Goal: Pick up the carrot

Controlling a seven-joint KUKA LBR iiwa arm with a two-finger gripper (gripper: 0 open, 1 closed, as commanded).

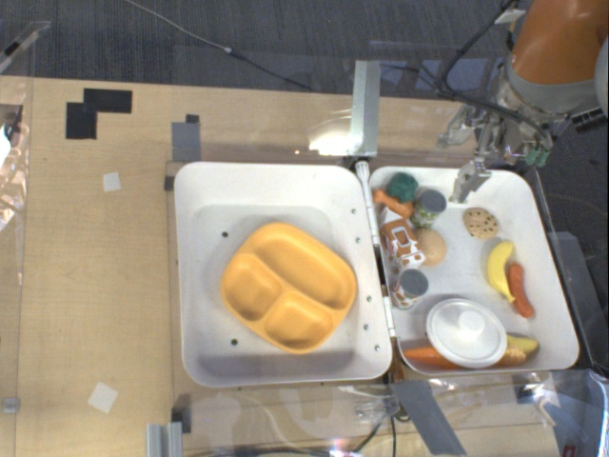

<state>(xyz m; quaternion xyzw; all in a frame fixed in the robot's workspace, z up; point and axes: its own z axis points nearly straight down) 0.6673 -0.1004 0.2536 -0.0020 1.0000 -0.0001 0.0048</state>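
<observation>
From my station I see the pincer (473, 174) hanging over the far edge of the right bin (547, 246), metal fingers pointing down with a narrow gap between them and nothing in it; the tips seem just above the bin's white floor, touching no item that I can make out.

The carrot (391, 203), a short tapered orange piece with a matte skin, lies to the pincer's left and slightly nearer me, close against the divider wall, just beside a dark green leafy lump (402, 186).

Just below the pincer sits a round speckled cookie (481, 222). Further down that side are a smooth curved yellow banana (499, 268) and a glossy reddish sausage (520, 288) touching it. A round white lidded bowl (465, 330) rests near the bin's front.

Well left of the pincer, the left bin (205, 350) carries a yellow plastic plate (288, 285) with three compartments and rounded corners.
</observation>
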